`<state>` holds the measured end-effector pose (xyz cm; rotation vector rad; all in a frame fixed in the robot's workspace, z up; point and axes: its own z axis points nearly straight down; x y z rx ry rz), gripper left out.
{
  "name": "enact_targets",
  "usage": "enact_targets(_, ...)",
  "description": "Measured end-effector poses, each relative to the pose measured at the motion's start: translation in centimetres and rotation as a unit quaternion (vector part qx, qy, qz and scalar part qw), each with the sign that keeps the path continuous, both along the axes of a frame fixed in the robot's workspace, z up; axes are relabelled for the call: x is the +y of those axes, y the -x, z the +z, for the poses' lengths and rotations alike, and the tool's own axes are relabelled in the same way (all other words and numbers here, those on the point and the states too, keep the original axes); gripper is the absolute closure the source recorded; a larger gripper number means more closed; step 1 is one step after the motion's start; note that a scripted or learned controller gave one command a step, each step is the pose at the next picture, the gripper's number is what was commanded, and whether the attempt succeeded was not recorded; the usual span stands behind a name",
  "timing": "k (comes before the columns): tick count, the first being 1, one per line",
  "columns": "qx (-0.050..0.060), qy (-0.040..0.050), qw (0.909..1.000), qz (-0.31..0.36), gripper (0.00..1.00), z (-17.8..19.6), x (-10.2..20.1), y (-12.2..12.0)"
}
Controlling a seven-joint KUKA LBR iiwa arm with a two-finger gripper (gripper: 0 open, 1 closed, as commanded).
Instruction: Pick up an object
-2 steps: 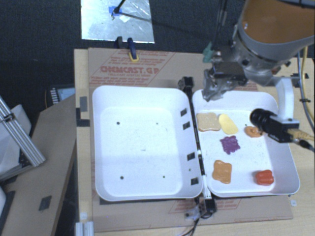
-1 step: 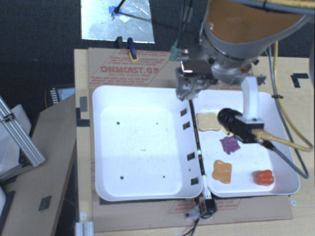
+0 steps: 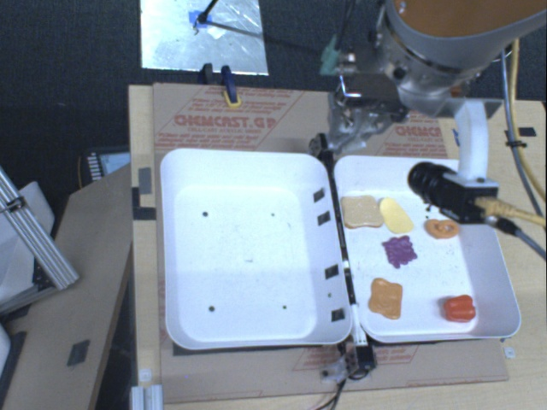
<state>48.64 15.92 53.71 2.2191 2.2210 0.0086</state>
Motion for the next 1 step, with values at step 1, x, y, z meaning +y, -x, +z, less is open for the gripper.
enact_targets(1, 0.002, 0.0004, 1.0, 0.002, 1.0, -0.2, 1.65, 0.01)
